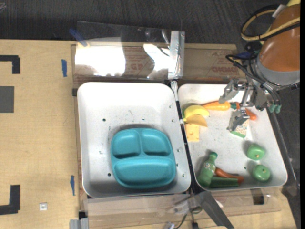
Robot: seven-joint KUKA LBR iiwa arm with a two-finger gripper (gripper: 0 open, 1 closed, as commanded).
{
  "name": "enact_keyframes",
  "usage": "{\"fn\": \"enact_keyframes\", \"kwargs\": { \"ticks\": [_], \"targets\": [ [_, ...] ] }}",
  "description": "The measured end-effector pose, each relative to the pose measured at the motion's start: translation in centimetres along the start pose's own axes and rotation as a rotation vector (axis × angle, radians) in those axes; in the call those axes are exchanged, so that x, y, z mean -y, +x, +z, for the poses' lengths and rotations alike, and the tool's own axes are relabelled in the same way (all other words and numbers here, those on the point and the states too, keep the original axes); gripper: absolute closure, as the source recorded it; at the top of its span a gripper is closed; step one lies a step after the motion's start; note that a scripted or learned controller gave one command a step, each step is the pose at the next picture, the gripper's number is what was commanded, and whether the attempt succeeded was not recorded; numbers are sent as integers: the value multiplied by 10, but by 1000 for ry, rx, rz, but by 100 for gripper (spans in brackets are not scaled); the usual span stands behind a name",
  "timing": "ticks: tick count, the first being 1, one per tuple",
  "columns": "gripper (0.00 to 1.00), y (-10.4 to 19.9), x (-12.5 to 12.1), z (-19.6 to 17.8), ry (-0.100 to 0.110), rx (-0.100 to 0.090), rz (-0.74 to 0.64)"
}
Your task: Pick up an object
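Note:
My gripper (239, 114) hangs over the back right part of the right bin (281, 163), below the orange band of the arm. Right under its tip lies a small pale object with red and green on it (239, 129); whether the gripper touches it cannot be made out. Just left of the gripper an orange carrot (215, 106) lies beside a yellow banana (195, 111). A yellow cheese wedge (193, 131) sits below the banana.
Two green apples (256, 151) (261, 172) rest at the right bin's front right. A green bottle (207, 169) and a red-orange vegetable (228, 176) lie along its front edge. The left bin (90, 104) holds a teal divided plate (142, 157).

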State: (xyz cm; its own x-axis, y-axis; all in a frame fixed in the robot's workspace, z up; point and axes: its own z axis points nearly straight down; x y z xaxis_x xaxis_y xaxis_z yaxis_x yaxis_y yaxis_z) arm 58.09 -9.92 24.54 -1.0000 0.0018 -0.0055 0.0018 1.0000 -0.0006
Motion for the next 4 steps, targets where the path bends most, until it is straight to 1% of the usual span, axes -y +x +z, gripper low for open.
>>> {"fn": "enact_keyframes", "kwargs": {
  "ticks": [1, 2, 3, 4],
  "targets": [
    [0, -36, 83, 99, -1, -5, -145],
    [0, -42, 114, 157, 1, 5, -179],
    [0, -2, 105, 157, 1, 4, -275],
    [0, -10, 81, 156, 1, 4, -178]
  ]
}}
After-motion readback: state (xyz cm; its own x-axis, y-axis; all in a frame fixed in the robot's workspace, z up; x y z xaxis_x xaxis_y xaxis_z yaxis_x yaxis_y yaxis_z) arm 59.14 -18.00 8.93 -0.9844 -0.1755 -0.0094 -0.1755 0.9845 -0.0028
